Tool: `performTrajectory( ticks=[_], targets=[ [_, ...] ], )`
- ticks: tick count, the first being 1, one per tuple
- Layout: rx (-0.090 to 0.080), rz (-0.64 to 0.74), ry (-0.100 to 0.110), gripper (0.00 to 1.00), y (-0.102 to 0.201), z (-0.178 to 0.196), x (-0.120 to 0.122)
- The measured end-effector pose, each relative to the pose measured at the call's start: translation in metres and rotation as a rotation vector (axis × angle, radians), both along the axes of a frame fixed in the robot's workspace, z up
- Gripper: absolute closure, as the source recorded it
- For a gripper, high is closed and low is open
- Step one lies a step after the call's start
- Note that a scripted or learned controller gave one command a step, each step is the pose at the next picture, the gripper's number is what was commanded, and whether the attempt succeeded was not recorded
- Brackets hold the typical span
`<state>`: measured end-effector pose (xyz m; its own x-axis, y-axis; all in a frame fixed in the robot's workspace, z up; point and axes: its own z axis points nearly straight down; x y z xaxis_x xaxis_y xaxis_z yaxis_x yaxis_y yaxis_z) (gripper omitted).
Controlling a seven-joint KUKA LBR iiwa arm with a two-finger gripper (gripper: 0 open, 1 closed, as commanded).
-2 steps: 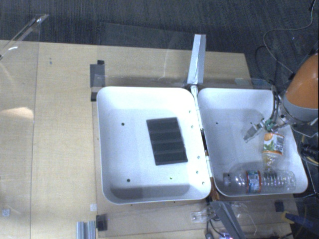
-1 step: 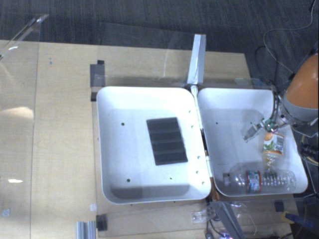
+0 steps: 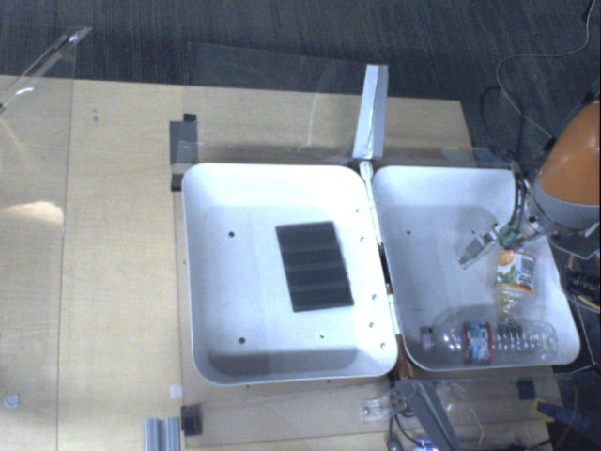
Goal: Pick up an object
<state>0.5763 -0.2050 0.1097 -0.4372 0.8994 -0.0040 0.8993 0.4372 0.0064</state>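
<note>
A black ridged rectangular block (image 3: 315,266) lies flat in the middle of the left bin (image 3: 211,205). In the right bin (image 3: 423,195), a clear plastic bottle (image 3: 493,340) with a blue and red label lies on its side along the near wall. A small orange, green and white packet (image 3: 515,276) sits just above the bottle, near the bin's right side. My gripper (image 3: 477,247) reaches in from the right and hangs over the right bin's middle, just left of and above the packet. The arm's orange band (image 3: 575,165) is at the right edge.
A grey upright post (image 3: 370,120) stands behind the seam between the two bins. Black clamps (image 3: 185,139) sit at the left bin's far corner. Cables (image 3: 526,73) run over the dark floor at the back right. The wooden bench (image 3: 94,252) spreads to the left.
</note>
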Motion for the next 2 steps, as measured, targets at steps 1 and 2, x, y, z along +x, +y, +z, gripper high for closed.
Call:
performTrajectory(
  ticks=[1,2],
  targets=[
    [0.0,0.001,-0.008,1.0,0.0013,0.0119,0.0027],
    [0.0,0.0,-0.007,0.0,0.0013,0.0118,0.0026]
  ],
)
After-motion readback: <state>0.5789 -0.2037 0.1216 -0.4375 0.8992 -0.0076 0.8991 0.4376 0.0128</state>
